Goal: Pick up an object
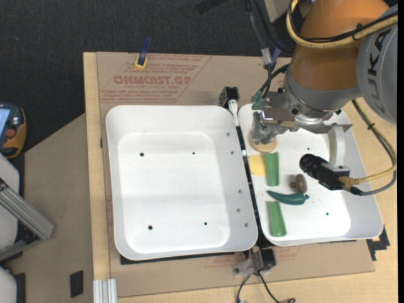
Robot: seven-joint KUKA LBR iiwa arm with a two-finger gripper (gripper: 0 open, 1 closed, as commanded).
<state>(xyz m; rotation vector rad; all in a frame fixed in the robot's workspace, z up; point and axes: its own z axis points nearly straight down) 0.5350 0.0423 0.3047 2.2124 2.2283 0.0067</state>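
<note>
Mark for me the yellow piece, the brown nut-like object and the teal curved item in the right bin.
yellow piece (256, 165): camera view, middle of its top face.
brown nut-like object (299, 183): camera view, centre of its rounded body.
teal curved item (288, 197): camera view, mid-length of its curved body.

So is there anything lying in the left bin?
No, the left bin shows bare white floor; the objects lie in the right bin.
</note>
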